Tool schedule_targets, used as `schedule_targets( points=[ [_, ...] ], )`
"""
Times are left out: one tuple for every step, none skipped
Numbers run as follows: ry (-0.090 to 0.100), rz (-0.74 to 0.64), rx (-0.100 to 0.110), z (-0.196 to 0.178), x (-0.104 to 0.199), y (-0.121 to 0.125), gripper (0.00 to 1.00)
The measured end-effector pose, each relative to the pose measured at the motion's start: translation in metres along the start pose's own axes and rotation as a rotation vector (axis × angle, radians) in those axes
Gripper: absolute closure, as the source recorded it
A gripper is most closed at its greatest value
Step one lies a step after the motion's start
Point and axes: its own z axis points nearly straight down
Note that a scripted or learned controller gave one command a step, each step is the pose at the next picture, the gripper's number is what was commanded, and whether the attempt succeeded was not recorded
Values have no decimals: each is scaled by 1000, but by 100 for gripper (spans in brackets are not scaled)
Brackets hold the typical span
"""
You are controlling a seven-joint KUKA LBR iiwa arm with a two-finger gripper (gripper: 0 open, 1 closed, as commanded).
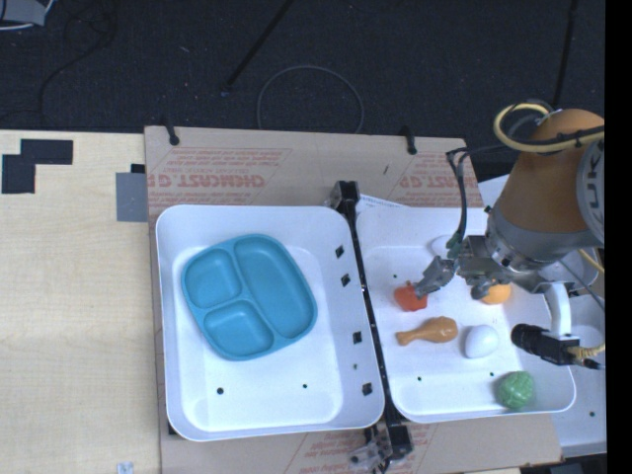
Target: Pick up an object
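Closest to the lens, a green ball (514, 389) sits in the near right corner of the right bin (434, 410). Farther in lie a white egg (481, 342) and, just left of it, a tan drumstick (428, 333), the two apart. A small red piece (409, 297) lies beyond the drumstick. The gripper (457, 284) hangs low over this bin with its fingers (433, 280) spread and nothing between them; the left one's tip is just beside the red piece, though contact is unclear. An orange piece (498, 292) peeks out at the gripper's right, partly hidden. The left bin (247, 418) holds a blue divided plate (248, 295). Both bins rest on cardboard (257, 171) on the table (69, 314).
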Motion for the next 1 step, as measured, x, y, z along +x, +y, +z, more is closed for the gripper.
schedule_targets(
  points=[
    [-2, -2, -12, -6, 0, 3, 0]
  ],
)
